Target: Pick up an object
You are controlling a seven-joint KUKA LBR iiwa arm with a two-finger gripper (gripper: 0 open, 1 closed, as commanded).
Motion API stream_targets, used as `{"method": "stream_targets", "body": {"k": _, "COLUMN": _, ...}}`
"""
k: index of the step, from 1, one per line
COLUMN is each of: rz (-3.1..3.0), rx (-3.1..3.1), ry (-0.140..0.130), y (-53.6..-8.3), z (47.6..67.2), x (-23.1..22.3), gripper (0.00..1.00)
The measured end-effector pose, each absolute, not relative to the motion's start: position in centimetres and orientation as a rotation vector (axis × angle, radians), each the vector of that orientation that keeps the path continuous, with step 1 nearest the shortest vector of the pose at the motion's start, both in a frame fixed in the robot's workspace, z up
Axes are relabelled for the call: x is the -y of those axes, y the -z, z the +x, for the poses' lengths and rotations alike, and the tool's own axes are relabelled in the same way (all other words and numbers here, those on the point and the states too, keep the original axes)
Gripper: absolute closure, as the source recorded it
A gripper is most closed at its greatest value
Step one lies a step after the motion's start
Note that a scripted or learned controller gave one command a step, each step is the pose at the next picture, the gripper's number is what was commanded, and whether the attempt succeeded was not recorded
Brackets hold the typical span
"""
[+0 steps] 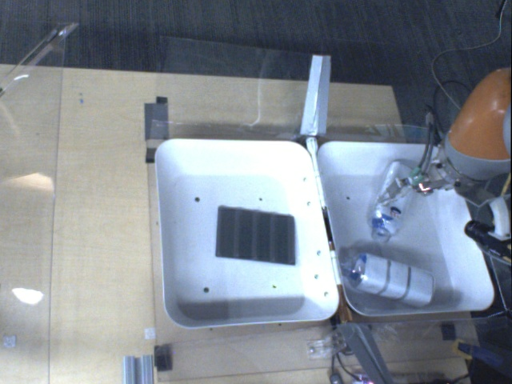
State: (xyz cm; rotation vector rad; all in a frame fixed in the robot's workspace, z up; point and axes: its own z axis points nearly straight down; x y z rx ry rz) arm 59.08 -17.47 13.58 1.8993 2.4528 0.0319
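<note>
Gripper (pixel 416 181) sits over the far part of the right bin (pixel 456 222), below the arm's orange band (pixel 484 126); cannot tell its grip state, though a crumpled clear plastic bottle with blue print (pixel 388 206) lies at or under its tip. Wooden bench (pixel 88 214) carries both bins, dark carpet (pixel 200 6) beyond it. Nearer than the bottle in the right bin lies a silver can (pixel 388 278) on its side; left of the right bin, the left bin (pixel 184 174) holds a flat dark ribbed pad (pixel 256 234).
</note>
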Motion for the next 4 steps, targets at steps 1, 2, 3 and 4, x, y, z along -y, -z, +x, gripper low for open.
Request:
{"method": "stream_targets", "body": {"k": 1, "rz": 1.809, "rx": -2.547, "ry": -0.013, "y": -9.7, "z": 56.9, "x": 11.7, "gripper": 0.00}}
{"method": "stream_targets", "body": {"k": 2, "rz": 1.669, "rx": -2.639, "ry": -0.004, "y": -9.3, "z": 59.2, "x": 9.9, "gripper": 0.00}}
{"method": "stream_targets", "body": {"k": 3, "rz": 1.667, "rx": -2.634, "ry": -0.010, "y": -10.5, "z": 59.4, "x": 9.8, "gripper": 1.00}}
{"method": "stream_targets", "body": {"k": 4, "rz": 1.724, "rx": -2.610, "ry": -0.003, "y": -18.9, "z": 64.1, "x": 6.0, "gripper": 1.00}}
